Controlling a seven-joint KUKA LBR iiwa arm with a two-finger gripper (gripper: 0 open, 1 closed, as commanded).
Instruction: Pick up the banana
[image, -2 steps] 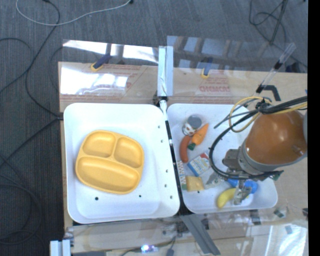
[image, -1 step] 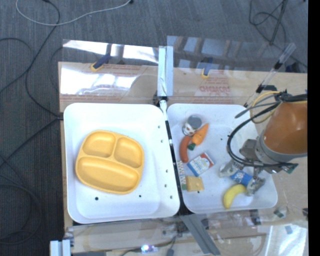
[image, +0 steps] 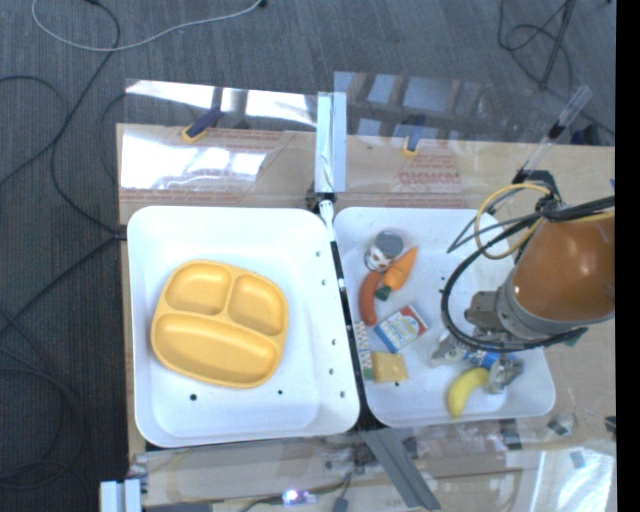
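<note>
Nearest us, in the right bin (image: 545, 400), we log the banana (image: 462, 391) lying at the front edge, just beside the gripper (image: 478, 362); how its pincer stands we cannot tell. Behind it we note a small carton (image: 400, 329) and a carrot (image: 398, 270). In the left bin (image: 150, 420) we list a yellow divided plate (image: 220, 322).
</note>
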